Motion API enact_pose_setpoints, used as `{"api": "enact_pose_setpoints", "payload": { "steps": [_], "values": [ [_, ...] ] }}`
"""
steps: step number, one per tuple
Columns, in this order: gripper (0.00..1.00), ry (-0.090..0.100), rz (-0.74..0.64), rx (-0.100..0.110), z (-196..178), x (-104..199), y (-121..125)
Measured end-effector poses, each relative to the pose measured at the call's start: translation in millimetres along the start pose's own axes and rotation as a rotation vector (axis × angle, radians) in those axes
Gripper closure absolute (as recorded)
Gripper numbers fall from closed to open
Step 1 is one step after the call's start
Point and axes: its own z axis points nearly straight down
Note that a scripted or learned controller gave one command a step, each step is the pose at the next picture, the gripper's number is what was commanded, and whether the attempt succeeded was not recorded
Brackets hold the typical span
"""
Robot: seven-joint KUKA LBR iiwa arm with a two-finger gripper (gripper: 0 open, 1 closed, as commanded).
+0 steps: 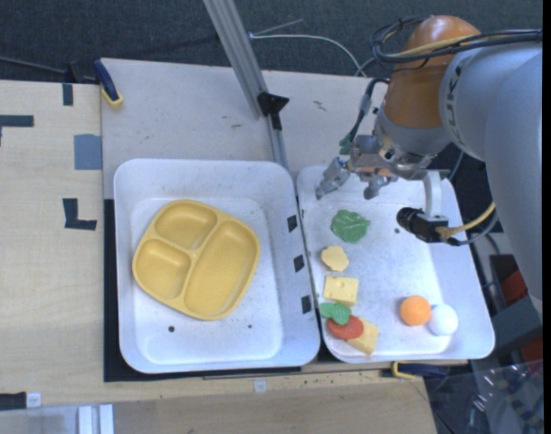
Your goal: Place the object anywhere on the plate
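Hovering over the far end of the right white bin (465, 319), the claw (352, 181) has its fingers spread with nothing between them. A green leaf-shaped toy (349, 225) lies just beneath it, while the yellow divided plastic plate (196, 258) sits in the left bin (130, 333).

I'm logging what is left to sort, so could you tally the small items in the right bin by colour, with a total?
Green: 2, a green leafy piece and a small green piece
Yellow: 3, a round pale yellow piece, a yellow square block and a yellow wedge
Red: 1, a red piece
Orange: 1, an orange ball
White: 1, a white ball
Total: 8
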Motion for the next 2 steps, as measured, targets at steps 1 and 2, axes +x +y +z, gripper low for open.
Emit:
{"api": "enact_pose_setpoints", "payload": {
  "steps": [1, 2],
  "values": [
    [0.0, 0.004, -0.011, -0.003, 0.0, 42.8, 17.3],
    [0.0, 0.005, -0.01, -0.003, 0.0, 72.7, 30.5]
  ]
}}
